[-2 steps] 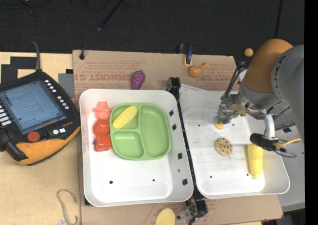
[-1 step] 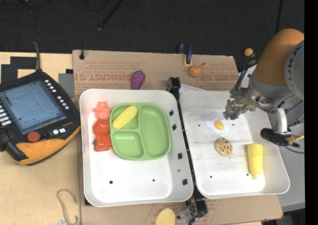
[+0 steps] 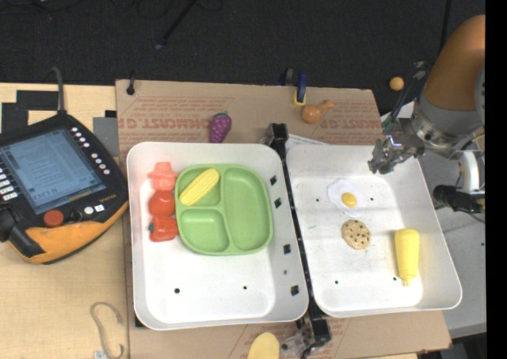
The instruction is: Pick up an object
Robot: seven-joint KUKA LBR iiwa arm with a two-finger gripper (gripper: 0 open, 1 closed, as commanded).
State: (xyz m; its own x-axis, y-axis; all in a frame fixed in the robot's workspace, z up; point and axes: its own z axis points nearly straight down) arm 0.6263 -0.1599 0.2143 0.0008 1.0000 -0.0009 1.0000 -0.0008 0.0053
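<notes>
1. Arm [image 3: 455, 72]: grey, with an orange band above the wrist, reaching in from the right side of the camera view and angled down toward the upper right corner of the right bin [image 3: 444, 286].
2. Gripper [image 3: 386, 155]: poised over the right bin's upper right part, with nothing seen between its fingers; whether it is open or closed cannot be told at this size and angle.
3. Fried egg [image 3: 347, 196]: white with a yellow yolk, lying on the bin floor below and slightly left of the gripper, near it but apart.
4. Cookie [image 3: 356, 234]: round, with dark chips, directly below the egg and farther from the gripper.
5. Yellow bottle [image 3: 407, 254]: lying on the bin floor, well below the gripper and slightly to its right.
6. Left bin [image 3: 206, 294]: well to the gripper's left, bearing a green divided plate [image 3: 226, 219].
7. Corn cob [image 3: 198, 185]: yellow, resting in the plate's upper left compartment.
8. Red and pink toy [image 3: 162, 203]: lying just beside the plate's left edge, the farthest of the binned things from the gripper.
9. Control pendant [image 3: 55, 183]: on the bench, far to the gripper's left, beyond both bins.
10. Purple grapes [image 3: 219, 126] and an orange toy [image 3: 315, 111]: on the cardboard beyond the bins, up and to the left of the gripper.
</notes>
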